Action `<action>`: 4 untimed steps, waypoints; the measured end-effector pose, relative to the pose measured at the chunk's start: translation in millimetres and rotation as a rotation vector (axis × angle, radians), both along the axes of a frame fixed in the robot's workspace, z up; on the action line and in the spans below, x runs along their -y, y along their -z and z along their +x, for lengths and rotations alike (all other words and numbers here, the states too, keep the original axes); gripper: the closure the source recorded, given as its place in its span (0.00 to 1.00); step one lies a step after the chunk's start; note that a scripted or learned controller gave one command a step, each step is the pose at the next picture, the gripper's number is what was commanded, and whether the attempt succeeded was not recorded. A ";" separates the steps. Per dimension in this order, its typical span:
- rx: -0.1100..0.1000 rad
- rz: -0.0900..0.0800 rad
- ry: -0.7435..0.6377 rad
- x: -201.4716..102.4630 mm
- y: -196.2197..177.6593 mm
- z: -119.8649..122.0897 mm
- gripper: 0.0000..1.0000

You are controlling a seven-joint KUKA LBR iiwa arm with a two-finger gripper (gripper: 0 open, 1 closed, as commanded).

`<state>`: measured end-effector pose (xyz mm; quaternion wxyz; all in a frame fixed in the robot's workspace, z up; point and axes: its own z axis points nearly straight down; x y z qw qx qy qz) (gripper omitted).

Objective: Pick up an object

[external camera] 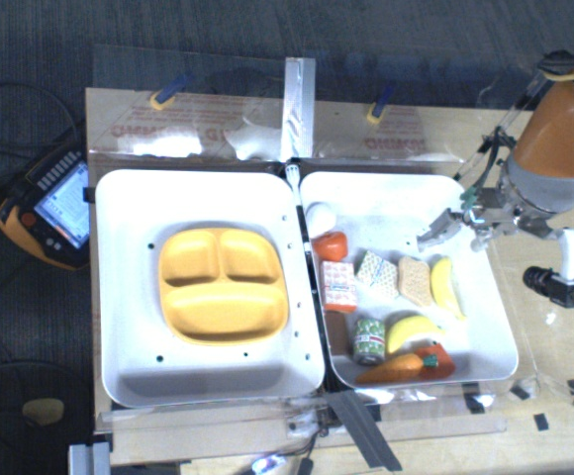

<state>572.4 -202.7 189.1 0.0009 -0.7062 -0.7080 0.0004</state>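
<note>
The right bin [386, 194] holds several toy foods. A white egg [319, 216] and a red tomato [333, 245] lie by its left wall, with a red and white box [338, 286] below them. In the middle are a patterned packet [376, 270], a cracker [415, 281] and a banana [445, 286]. Toward the front sit a green can [369, 339], a yellow lemon [412, 331] and a carrot [394, 368]. My gripper [459, 228] hangs over the bin's back right part, just above the banana and cracker, with nothing seen in it.
The left bin [129, 216] carries a yellow divided plate [224, 283]. A metal divider post [298, 107] rises behind the bins. A handheld controller [54, 211] lies off the bench at left. The arm's orange band [554, 132] is at the right edge.
</note>
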 end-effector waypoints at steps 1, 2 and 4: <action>0.019 0.002 -0.056 13.8 85.0 -30.8 0.00; 0.001 -0.001 -0.056 20.2 21.2 -21.0 0.00; 0.017 0.009 -0.074 13.3 92.8 -19.2 0.00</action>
